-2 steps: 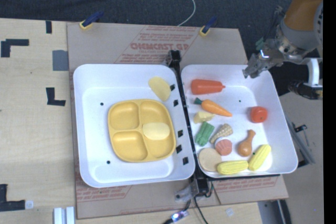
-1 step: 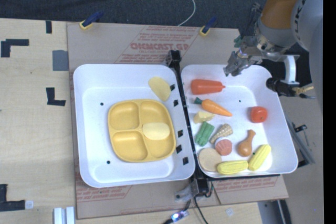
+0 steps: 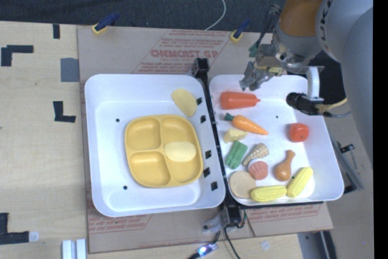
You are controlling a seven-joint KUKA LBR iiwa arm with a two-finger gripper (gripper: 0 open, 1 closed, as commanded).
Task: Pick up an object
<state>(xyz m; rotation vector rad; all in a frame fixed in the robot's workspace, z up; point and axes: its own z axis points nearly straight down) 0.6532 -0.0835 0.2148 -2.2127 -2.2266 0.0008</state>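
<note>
Grey and orange, the arm (image 3: 327,3) is seen reaching in from the right, its wrist bent down over the far end of the right bin (image 3: 321,130). An approach is judged to be in hand: nothing is seen lifted, and the pick is not yet made.

Two white bins are carried side by side on the table (image 3: 36,130). In the left bin (image 3: 103,130) a yellow divided plate (image 3: 162,150) is set, with a pale yellow piece (image 3: 180,151) resting in one compartment and another yellow piece (image 3: 184,101) lying just beyond the plate's far rim.

Toy foods are scattered across the right bin: a red-orange sausage-like piece (image 3: 239,100) at the far end, a carrot (image 3: 247,124) just nearer the camera, a red tomato (image 3: 297,131) toward the right wall, then a green pod (image 3: 236,154), a drumstick (image 3: 284,167) and two corn cobs (image 3: 285,186) at the near end.

The gripper (image 3: 250,83) is poised directly above the sausage-like piece, close to it. Whether the jaws are parted or closed cannot be told from this angle, nor whether contact has been made.

A short, straight descent is judged to be called for next, with the jaws centred across the piece's narrow width before closing; a rounded plastic body of that kind may roll or slip aside if caught off centre.
</note>
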